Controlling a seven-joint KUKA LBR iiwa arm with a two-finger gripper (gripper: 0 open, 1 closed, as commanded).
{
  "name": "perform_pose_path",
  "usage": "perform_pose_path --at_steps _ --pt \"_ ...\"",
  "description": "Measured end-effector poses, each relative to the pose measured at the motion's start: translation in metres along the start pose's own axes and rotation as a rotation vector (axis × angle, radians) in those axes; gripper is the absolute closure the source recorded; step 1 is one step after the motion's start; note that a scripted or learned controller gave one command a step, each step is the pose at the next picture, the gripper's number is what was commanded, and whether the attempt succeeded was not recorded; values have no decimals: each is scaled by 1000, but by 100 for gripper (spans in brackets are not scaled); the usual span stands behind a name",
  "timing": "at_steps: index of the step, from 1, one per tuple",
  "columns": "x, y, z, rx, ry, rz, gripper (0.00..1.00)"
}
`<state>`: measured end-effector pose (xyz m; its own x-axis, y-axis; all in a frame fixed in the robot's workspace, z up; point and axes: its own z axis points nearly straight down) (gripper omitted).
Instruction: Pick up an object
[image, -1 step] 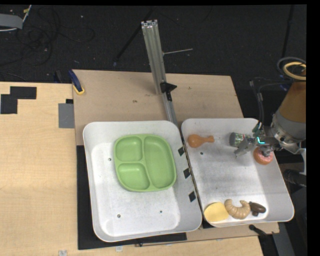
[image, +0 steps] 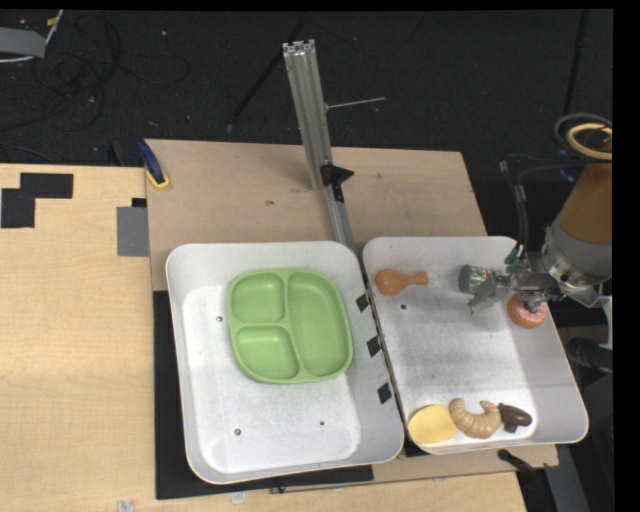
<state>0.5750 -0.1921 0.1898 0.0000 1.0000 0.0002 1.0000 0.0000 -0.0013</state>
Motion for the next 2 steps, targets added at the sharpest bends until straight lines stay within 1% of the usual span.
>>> perform_pose_path --at_steps 1,2 --pt "0 -2 65 7 2 0 0" --pt "-1 -1 88 -5 -2 1 0"
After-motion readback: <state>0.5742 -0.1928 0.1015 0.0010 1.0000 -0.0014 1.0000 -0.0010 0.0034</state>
